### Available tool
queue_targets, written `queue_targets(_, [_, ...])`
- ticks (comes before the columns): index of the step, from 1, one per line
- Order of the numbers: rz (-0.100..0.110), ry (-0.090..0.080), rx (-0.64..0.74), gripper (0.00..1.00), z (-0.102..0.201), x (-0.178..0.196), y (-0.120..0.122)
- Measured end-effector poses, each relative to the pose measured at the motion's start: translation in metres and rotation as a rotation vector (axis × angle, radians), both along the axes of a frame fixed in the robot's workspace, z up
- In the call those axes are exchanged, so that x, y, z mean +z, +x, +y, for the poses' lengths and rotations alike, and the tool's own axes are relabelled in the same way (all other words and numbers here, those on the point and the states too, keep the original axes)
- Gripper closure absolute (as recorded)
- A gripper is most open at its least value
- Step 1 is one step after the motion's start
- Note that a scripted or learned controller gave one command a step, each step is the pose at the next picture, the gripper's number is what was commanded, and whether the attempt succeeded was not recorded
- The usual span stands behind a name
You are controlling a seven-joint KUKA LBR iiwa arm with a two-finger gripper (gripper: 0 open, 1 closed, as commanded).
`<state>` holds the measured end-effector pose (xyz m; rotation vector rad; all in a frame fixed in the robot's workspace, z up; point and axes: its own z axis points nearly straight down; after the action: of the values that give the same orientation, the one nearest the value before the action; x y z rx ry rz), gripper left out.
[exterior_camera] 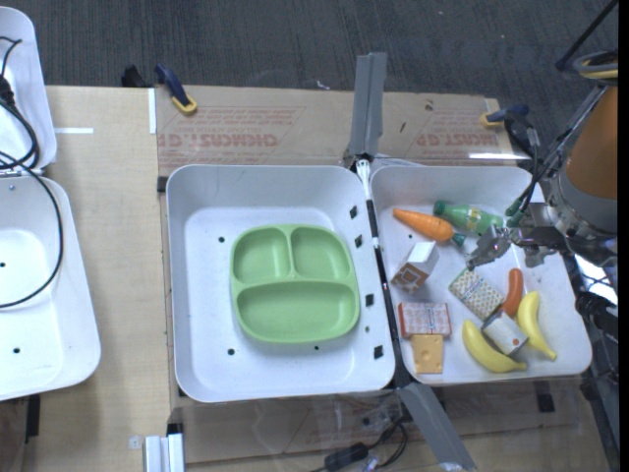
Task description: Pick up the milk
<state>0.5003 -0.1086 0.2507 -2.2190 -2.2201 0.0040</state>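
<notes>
i see the milk carton (416, 266) tilted in the right bin (580, 362), left of the gripper (491, 249), apart from it. jaws look spread, pinching nothing. the arm (595, 155) is cut off at right.

Gripper (501, 244) above right bin (582, 360), milk (415, 266) apparently untouched.

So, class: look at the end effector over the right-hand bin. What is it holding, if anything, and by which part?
Nothing is seen held. The end effector hangs above the right white bin, apart from the small white-and-brown milk carton.
</notes>
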Motion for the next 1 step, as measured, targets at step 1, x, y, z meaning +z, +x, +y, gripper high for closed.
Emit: queue_targets(1, [-0.002,0.000,-0.002,0.00,-0.0099,-0.1435,-0.0081])
